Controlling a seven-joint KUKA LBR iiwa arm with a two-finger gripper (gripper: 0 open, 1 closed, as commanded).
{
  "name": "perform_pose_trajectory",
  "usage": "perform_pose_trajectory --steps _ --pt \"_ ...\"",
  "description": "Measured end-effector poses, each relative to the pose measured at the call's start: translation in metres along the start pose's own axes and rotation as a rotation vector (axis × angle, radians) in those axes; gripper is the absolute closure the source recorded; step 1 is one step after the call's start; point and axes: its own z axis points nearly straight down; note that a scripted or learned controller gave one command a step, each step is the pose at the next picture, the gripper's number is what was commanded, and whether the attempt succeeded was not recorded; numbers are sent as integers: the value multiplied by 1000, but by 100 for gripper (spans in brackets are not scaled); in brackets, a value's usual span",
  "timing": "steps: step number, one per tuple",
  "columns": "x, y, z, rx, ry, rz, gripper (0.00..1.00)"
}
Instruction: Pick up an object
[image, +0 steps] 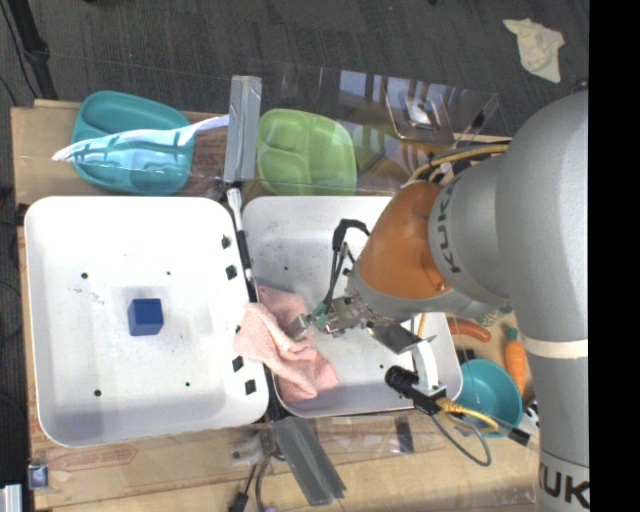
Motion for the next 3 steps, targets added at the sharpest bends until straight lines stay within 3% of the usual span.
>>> perform_pose_trajectory --steps 1,2,3 --pt "-21 83 5 -1 0 -89 0" --pt "-20 83 -4 0 0 -93 100" --pt "8 117 -145 1 0 287 100"
